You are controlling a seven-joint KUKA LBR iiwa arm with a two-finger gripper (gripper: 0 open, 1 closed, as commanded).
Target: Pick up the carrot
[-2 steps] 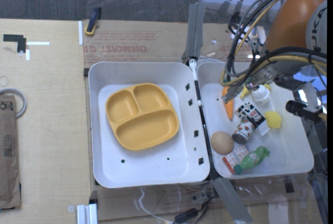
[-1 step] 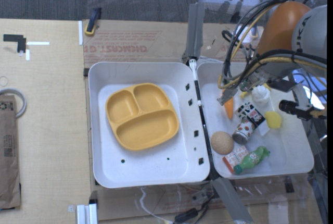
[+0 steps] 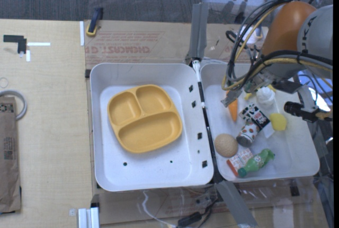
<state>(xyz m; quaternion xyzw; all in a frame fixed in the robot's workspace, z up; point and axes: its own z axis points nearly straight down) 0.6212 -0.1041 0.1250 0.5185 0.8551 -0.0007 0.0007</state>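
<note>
Near the green bottle (image 3: 256, 162), the carrot (image 3: 233, 110) hangs pinched in the gripper (image 3: 233, 97).

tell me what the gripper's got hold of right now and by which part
It cannot be told. The gripper is low in the right bin, right above the carrot, close to its upper end, but cables and the wrist hide whether the carrot sits between its fingers.

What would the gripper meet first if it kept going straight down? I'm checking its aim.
Probably the carrot, which lies right under the gripper in the right bin; depth is hard to judge.
</note>
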